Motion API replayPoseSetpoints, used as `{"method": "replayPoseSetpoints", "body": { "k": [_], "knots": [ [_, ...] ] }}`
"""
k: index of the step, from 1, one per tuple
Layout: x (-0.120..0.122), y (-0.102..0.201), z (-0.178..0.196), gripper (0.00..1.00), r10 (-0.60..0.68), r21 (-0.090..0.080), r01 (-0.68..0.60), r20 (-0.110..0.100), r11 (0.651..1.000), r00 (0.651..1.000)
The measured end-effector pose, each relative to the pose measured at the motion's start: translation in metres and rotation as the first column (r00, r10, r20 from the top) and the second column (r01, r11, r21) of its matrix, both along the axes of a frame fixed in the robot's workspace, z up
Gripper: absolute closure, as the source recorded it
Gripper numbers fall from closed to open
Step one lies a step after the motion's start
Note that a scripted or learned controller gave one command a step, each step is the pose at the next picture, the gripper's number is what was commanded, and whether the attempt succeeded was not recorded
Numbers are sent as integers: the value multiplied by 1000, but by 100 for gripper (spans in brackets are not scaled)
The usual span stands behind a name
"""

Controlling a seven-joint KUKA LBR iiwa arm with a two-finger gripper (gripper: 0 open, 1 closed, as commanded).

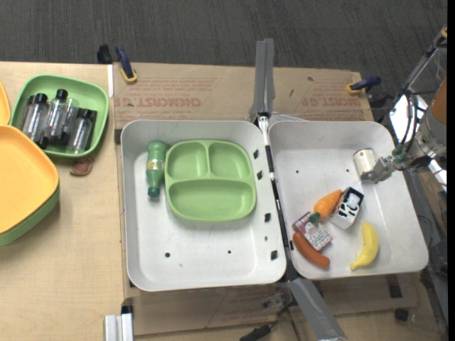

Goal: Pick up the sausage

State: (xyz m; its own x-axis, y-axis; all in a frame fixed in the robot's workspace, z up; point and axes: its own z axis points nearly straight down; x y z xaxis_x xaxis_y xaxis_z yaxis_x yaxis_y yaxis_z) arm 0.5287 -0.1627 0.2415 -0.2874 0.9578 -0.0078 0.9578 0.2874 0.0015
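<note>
A: Where did we see the sausage (311, 251)?

B: Lower middle of the frame, in the right bin (398, 261), near its bottom-left corner. It lay flat at a slant, touching the small purple packet (313, 230) just above it.

A: And the hand (382, 168)?

B: At the right edge of the frame, over the right bin's upper right part, well apart from the sausage. We couldn't tell whether it was open or closed; too small and cluttered there. A white cylinder (364, 162) sat just left of it.

A: What else did we log in that bin?

B: Carrot (328, 203) beside a white carton with black print (348, 207), banana (366, 246) at lower right. All near the sausage, none on it except the packet.

A: Left bin (142, 261)?

B: Green divided plate (210, 180) in the upper half, green bottle (154, 168) just left of it.

A: Rest of the surface (64, 283)?

B: Upper left: green tray (96, 101) holding dark-capped bottles (57, 123). Stack of orange plates (25, 187) at the left edge.
</note>
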Motion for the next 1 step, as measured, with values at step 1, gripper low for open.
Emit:
{"method": "replayPoseSetpoints", "body": {
  "k": [1],
  "knots": [
    [1, -1, 8, 100, 0, -1, 0, 0, 1000, 1000]
  ]
}}
